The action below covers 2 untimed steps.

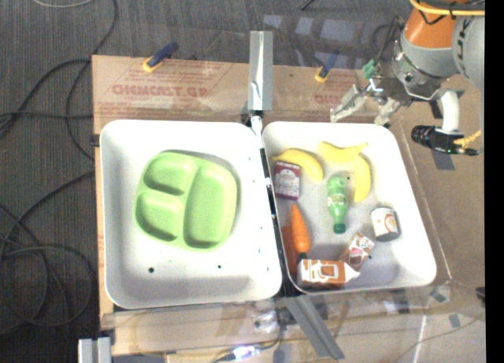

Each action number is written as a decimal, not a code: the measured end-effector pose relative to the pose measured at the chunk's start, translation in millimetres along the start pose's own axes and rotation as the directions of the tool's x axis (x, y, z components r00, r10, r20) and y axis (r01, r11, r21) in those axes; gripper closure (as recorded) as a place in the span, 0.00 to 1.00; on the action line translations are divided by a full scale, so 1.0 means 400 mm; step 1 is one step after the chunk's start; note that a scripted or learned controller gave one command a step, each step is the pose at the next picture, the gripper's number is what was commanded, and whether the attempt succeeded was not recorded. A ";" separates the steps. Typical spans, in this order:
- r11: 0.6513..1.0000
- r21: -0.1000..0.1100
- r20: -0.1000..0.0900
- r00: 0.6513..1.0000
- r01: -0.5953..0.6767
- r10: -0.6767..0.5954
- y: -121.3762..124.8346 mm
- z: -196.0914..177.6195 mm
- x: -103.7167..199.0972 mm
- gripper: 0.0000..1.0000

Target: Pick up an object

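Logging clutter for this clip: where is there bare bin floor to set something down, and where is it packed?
Left bin: bare floor below the green divided tray, toward the near wall. Right bin: a small bare patch between the green bottle and the can. Crowded along its left side: carrot, juice carton, banana.

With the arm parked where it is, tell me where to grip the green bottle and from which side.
Grip the green bottle across its wider body, coming straight down. It lies flat, cap toward the bin's near edge, with bare floor to its left; the banana crowds its right, so placement looks tight.
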<state>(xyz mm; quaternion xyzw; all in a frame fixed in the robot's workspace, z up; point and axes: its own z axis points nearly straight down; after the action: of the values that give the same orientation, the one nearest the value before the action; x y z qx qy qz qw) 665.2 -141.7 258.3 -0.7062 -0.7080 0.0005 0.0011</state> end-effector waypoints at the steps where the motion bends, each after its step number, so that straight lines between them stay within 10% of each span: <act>1: 0.998 0.002 0.003 0.998 0.069 -0.069 -0.043 0.295 -0.079 0.00; 2: 0.996 -0.003 -0.002 0.996 -0.084 0.084 -0.094 0.402 -0.165 0.00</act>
<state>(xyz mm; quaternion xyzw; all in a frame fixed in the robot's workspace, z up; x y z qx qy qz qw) 627.5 -207.6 97.5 -0.7355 -0.6775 -0.0014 0.0006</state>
